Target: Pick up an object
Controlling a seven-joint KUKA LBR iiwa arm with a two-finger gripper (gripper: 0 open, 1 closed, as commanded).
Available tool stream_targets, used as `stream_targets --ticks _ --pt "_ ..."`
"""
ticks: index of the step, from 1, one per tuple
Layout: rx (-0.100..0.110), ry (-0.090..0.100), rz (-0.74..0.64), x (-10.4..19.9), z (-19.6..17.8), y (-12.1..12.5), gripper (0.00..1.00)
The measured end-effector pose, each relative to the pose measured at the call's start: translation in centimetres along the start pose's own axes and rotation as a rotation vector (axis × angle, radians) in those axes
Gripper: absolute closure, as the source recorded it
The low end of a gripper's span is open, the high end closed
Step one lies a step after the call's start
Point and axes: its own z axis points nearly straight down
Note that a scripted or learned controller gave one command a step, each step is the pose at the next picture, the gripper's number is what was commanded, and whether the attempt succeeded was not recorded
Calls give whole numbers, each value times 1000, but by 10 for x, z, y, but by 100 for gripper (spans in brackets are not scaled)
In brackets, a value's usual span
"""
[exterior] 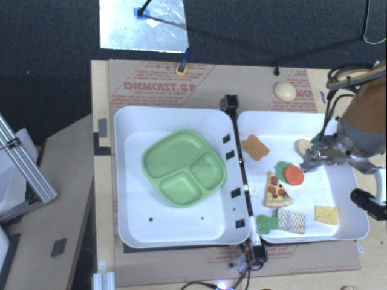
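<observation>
The right bin (344, 231) holds several toy foods: an orange bread slice (255, 147), a red tomato (294, 175) on a green leaf (282, 168), a pizza slice (276, 191), a yellow cheese piece (326, 215), a patterned cracker (291, 220) and a green broccoli piece (266, 224). A beige piece (303, 145) lies near the bin's back. My gripper (309, 161) hangs over the right bin, just right of and above the tomato, with its dark fingers pointing left and down. Nothing shows between them.
The left bin (130, 222) carries a green divided plate (183, 167). A beige egg-like object (285, 90) rests on the cardboard behind the right bin. Black clips (239, 192) run along the divider between the bins. A metal sheet (143, 17) lies at the back.
</observation>
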Motion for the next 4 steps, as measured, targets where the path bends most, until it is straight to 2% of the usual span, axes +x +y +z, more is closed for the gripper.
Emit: stream_targets --ticks 1,3,4 --pt "2 0 1 42 2 -16 100" --pt "1 -2 6 50 2 -18 100" --pt "1 -2 8 37 1 -24 100"
